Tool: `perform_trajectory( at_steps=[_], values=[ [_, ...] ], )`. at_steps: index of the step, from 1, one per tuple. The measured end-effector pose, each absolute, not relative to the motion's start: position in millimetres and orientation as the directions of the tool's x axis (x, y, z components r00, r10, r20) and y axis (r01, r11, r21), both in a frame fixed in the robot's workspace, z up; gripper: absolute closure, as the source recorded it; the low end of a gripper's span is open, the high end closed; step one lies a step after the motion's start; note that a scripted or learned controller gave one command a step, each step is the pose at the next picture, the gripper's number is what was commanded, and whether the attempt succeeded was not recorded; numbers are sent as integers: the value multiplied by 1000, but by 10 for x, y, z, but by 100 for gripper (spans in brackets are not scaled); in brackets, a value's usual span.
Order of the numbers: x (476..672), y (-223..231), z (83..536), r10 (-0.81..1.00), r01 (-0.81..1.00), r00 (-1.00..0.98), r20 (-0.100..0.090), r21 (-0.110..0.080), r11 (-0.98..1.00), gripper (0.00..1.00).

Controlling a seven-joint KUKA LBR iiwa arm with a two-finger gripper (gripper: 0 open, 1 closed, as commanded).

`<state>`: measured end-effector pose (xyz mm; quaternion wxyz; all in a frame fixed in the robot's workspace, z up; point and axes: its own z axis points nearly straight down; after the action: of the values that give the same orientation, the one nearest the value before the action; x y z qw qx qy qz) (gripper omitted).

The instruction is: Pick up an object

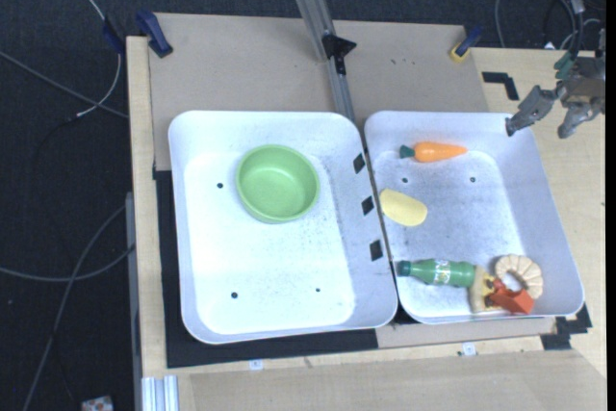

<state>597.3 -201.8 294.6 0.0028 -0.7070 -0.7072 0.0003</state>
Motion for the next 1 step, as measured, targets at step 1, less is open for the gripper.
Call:
perform_trajectory(
  at_steps=[1],
  values=[
    [5984, -1999, 2303, 1000, 1000, 1, 5, -12, -1, 0]
  ],
)
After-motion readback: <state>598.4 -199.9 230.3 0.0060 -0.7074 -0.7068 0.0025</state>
